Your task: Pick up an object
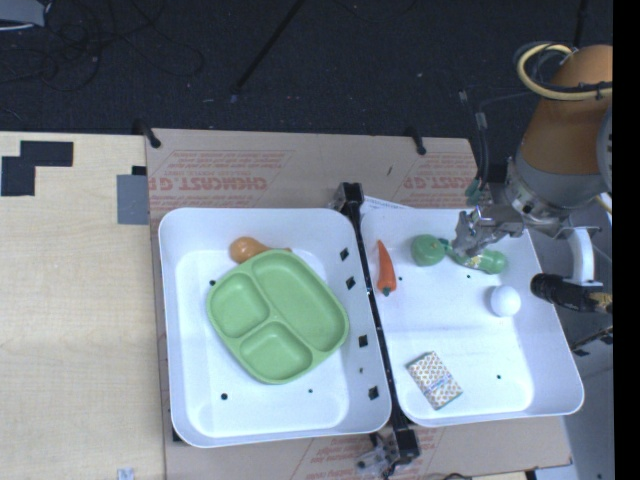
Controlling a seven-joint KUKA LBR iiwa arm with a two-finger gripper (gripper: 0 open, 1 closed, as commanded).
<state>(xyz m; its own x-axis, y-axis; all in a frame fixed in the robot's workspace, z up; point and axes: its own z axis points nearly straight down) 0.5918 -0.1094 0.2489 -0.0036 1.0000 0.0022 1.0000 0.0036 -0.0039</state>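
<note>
Arm comes in from the right of the frame, gripper [478, 230] low over the upper part of the right bin [560, 388]. Directly under and beside it is a green toy [432, 250]: a rounded lump w/ a paler green bit trailing off to the right past the gripper, so its long axis runs roughly left–right across the frame. The lump sits just left of the gripper tip, touching or v. nearly so; can't tell which. Can't tell either how the gripper is set; it's a dark metallic tangle from up here, and nothing is clearly clamped in it.

Other stuff in the same bin:
- white ball [505, 301], below-right of the gripper, near
- orange carrot-like piece [385, 266], by the divider, long axis up–down
- small patterned box [434, 379], lower part, well apart

Left bin [185, 388] has a green divided plate [278, 315] w/ an orange object [246, 249] tucked at its upper-left edge.

I'd say the green toy is the target: nearest by far.
</note>
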